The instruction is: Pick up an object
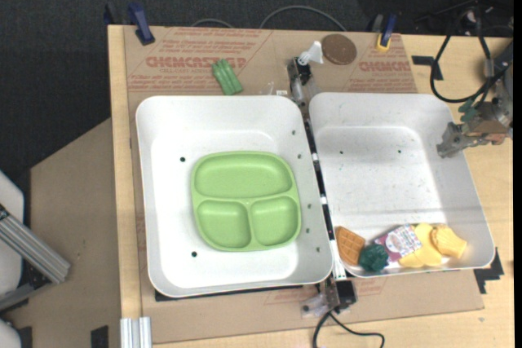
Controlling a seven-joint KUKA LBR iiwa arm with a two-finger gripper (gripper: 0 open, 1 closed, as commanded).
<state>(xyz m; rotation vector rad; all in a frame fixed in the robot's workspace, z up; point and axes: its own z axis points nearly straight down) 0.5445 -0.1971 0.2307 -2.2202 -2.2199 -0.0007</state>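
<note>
Hanging at the right bin's (391,126) far right rim, the gripper (458,136) sits well apart from the toys; whether its fingers are open or closed, I cannot tell. The toys crowd that bin's near edge: a waffle (350,244), a dark green piece (375,257), a pink packet (402,240) and yellow pieces (436,247), touching one another. The left bin (163,126) holds a green tray (245,200). A green clip (227,77) lies on the desk (130,61).

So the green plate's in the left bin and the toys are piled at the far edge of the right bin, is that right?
Not quite. The green plate is in the left bin, but the toys are piled at the near edge of the right bin, as the camera view shows.
</note>
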